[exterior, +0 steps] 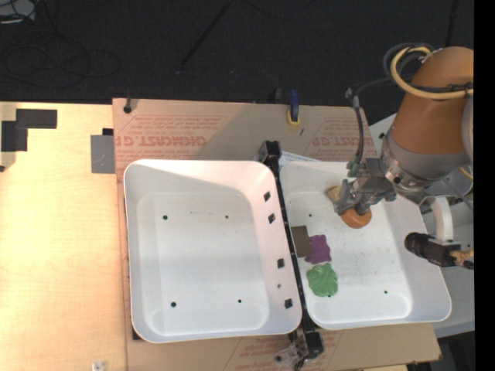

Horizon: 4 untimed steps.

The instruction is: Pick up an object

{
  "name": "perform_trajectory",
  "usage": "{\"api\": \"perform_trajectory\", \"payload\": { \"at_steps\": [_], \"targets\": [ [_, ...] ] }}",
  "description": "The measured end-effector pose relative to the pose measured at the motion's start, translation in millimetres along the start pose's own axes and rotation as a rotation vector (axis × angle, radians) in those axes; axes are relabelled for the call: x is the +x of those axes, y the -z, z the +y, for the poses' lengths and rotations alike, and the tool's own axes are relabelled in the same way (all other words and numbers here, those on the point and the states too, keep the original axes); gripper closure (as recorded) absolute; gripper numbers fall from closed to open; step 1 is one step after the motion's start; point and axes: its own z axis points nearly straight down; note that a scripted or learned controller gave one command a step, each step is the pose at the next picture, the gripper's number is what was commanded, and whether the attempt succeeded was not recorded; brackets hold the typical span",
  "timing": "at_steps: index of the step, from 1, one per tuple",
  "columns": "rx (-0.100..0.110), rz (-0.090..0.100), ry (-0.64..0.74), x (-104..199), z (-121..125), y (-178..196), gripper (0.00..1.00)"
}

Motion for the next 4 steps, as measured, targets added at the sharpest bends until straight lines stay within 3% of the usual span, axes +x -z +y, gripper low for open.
{"api": "perform_trajectory", "payload": {
  "at_steps": [1,2,3,4],
  "targets": [
    [0.011,0.003,0.002,44.7,-64.4,-88.3,1.0],
    [-0.01,0.001,0.008,87.1,-10.8,-30.3,1.0],
    [0.0,-0.001,0.005,125.8,39.4,-90.6,1.0],
    [-0.006,-0.004,-0.004,57.4,28.5,-54.3,1.0]
  ]
}}
